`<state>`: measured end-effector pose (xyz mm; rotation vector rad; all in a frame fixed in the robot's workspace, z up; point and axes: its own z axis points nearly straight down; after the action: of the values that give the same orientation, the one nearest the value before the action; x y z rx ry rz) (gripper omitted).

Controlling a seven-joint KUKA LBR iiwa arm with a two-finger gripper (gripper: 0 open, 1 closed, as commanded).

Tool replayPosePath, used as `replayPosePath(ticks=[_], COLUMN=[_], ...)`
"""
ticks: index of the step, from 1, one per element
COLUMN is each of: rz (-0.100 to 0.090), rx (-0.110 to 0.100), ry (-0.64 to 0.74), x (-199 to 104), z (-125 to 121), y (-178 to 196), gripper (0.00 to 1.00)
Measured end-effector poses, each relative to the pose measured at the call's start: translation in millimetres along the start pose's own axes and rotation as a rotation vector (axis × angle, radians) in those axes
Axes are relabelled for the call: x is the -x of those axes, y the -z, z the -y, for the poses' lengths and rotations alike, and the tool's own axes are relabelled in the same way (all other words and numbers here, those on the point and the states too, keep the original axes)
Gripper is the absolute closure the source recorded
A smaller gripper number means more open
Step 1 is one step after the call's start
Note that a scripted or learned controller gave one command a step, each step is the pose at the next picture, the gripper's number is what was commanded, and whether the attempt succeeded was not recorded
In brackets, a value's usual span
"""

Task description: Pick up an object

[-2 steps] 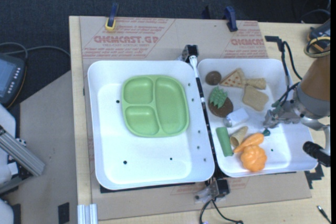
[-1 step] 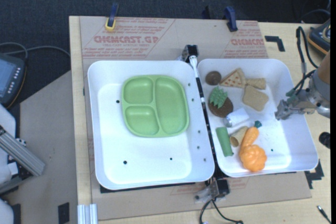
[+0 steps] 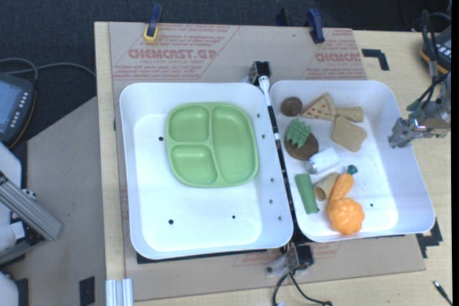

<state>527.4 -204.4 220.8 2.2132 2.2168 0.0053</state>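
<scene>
One orange pumpkin [image 3: 346, 216], lumpy, beside carrot [image 3: 341, 186].

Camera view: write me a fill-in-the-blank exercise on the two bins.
1. The green plate lies in the ____ bin.
2. The plate has ____ compartments.
3. The orange pumpkin lies in the right bin, just below the ____.
4. The gripper hovers at the ____ edge of the right bin.

Missing words: left; three; carrot; right

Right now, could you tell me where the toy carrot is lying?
The carrot lies in the right bin, toward its near edge, just above the orange pumpkin and right of the green stick.
</scene>
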Motion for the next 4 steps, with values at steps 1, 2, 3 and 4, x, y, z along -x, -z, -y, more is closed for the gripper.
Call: replayPosePath(ticks=[1, 2, 3, 4], rz=[-0.002, -0.005, -0.005, -0.005], rx=[-0.005, -0.004, -0.005, -0.005], ry=[-0.001, 0.005, 0.005, 0.005], x=[0.2, -53.9, -100.3, -149.1], z=[-0.7, -14.5, -45.7, -59.8], y=[4.5, 11.8, 12.9, 15.6], gripper=[1.0, 1.0, 1.0, 1.0])
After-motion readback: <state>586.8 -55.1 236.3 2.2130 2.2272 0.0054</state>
